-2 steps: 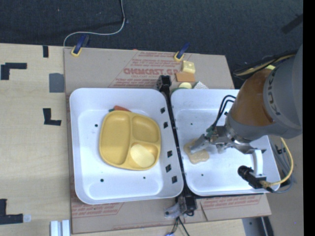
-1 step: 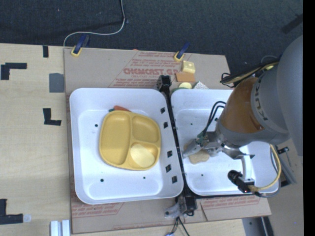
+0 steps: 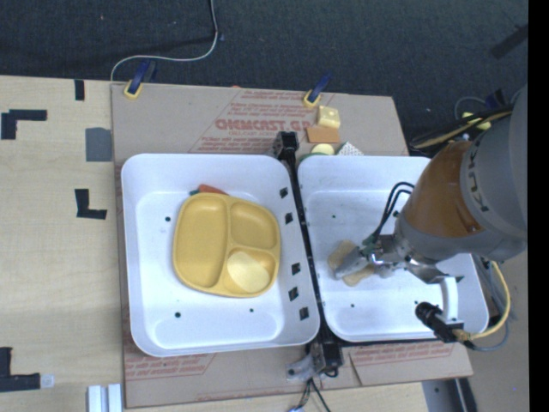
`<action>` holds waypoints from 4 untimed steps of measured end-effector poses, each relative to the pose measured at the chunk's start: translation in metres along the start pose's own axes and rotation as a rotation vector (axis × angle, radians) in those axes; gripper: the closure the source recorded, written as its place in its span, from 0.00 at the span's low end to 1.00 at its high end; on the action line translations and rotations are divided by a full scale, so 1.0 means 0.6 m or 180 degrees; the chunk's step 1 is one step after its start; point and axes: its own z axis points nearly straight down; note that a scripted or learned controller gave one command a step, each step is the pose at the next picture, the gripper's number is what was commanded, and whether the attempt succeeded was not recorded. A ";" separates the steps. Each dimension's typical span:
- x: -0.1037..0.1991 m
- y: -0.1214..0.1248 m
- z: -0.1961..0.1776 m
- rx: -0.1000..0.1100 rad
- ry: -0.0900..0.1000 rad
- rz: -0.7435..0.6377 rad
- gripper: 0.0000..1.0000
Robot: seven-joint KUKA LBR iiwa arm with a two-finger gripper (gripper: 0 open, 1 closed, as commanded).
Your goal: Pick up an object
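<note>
stage: reach, nothing lifted | gripper low in right bin, finger spread unreadable (blurred) | tan object touching its tip | left: grasp, raise

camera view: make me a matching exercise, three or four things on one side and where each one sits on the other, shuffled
Things:
1. yellow divided plate
2. gripper
3. blue clip
4. tan object

Places:
A. right bin, under the gripper
B. top edge of the cardboard sheet
C. left bin
D. low over the right bin's floor

Pairs: 1-C, 2-D, 3-B, 4-A
</note>
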 end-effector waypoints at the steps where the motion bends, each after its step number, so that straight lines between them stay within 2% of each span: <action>1: 0.037 0.037 0.001 0.0004 -0.0008 -0.0006 0.00; 2: -0.011 -0.037 0.000 -0.0001 -0.0006 0.0005 0.00; 3: 0.051 0.070 0.001 -0.0005 -0.0003 -0.0016 0.00; 4: 0.018 0.024 0.000 -0.0002 -0.0004 -0.0001 0.00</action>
